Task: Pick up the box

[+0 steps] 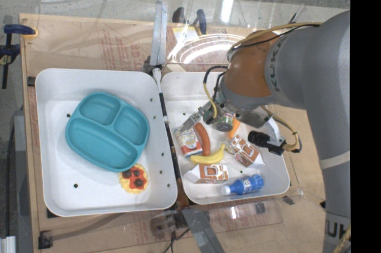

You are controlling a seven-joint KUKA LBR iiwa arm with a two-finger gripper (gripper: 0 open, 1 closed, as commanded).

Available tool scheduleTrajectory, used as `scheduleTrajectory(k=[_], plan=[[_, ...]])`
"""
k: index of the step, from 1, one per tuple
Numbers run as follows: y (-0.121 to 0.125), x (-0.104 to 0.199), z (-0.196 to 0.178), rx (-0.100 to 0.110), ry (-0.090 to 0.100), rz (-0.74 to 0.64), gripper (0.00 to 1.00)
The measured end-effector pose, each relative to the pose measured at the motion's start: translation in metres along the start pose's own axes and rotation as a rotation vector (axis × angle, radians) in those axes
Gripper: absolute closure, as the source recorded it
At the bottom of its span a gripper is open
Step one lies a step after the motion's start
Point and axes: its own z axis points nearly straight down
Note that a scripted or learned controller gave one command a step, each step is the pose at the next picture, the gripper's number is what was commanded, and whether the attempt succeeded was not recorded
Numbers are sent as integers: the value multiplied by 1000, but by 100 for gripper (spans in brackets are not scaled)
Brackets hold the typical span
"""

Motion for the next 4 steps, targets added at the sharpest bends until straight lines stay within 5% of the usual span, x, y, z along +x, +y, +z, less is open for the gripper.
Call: scheduleTrajectory(k=[1,2,3,4], plan=[[0,-1,-11,2,3,-3,100],[0,-1,-11,2,3,-3,0],[-19,11,11,23,15,132,0],[-19,9,0,23,15,131,100]])
